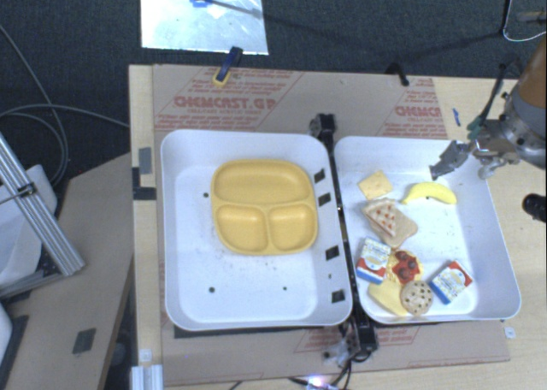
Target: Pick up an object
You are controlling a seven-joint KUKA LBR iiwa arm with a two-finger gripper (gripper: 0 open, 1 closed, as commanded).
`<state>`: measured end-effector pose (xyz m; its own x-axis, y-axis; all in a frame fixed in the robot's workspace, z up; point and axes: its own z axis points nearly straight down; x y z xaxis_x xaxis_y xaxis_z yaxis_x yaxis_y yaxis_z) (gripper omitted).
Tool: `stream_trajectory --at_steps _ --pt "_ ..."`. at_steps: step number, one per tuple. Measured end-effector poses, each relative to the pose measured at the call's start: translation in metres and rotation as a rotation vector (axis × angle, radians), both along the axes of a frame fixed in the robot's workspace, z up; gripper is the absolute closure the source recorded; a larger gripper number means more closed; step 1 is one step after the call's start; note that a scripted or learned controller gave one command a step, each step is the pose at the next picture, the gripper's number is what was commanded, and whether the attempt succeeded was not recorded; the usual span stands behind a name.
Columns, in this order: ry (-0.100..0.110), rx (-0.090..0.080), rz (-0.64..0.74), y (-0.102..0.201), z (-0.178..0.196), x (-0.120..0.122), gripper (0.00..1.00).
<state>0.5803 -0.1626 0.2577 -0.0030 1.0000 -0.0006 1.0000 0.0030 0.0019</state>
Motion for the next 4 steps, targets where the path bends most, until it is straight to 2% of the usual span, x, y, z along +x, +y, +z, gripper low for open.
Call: stream_trajectory --at_steps 1,2,3,4 --pt "0.008 0.005 0.006 0.059 -0.103 0.029 0.00" --pt "0.006 0.001 -0.004 0.042 -0.176 -0.033 0.00" --pt "-0.003 0.000 0.002 0.048 -0.172 0.007 0.00" --pt "-0.002 0.000 0.001 0.048 -0.162 0.006 1.00"
